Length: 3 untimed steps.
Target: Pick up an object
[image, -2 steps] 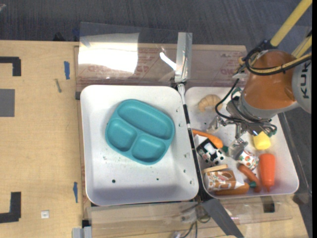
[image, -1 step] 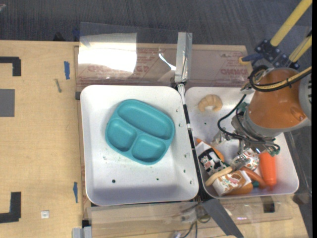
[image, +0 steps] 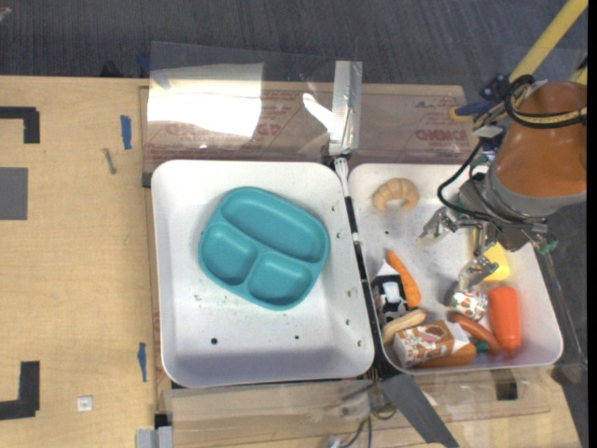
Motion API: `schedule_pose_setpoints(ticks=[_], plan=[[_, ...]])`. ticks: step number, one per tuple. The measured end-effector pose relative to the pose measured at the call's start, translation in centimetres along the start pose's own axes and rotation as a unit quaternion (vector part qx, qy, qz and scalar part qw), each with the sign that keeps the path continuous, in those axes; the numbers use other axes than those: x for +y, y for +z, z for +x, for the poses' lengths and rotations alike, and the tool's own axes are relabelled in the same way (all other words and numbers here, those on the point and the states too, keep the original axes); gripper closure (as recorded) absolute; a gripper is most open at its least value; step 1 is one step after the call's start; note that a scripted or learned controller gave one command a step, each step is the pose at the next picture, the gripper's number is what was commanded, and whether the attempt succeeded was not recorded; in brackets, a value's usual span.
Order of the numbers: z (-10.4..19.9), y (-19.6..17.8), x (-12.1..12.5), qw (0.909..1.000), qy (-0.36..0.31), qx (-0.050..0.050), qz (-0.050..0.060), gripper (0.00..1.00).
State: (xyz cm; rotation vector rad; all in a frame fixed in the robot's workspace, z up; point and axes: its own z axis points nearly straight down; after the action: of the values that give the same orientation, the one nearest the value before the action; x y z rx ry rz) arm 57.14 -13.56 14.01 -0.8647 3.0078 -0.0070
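My gripper [image: 457, 248] hangs over the right bin [image: 550, 343] with its two fingers spread apart and nothing between them. A yellow piece [image: 499, 263] lies just right of the nearer finger [image: 478, 269]. A croissant [image: 396, 194] sits at the bin's far left. A small carrot [image: 403, 278] lies left of the gripper. Toward the front are a large orange vegetable [image: 505, 317], a small patterned can [image: 469, 303], a printed carton [image: 424, 343] and a tan bread stick [image: 403, 323].
The left bin [image: 177, 343] holds a teal divided plate [image: 264, 247]. A small black and white item [image: 387, 295] rests against the divider between the bins. A clear plastic screen [image: 242, 110] stands behind the bins. Cardboard bench surface [image: 65, 278] lies to the left.
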Motion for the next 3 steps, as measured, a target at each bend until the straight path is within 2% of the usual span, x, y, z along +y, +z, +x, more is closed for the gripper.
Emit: schedule_pose_setpoints(ticks=[1,2,3], plan=[[-0.2,4.9,5.3,1.0000,0.005,-0.004,0.002,0.00],[-0.6,3.6,5.2,0.9999,0.004,-0.009,0.005,1.00],[-0.6,3.7,5.3,0.9999,0.005,-0.009,0.004,0.00]])
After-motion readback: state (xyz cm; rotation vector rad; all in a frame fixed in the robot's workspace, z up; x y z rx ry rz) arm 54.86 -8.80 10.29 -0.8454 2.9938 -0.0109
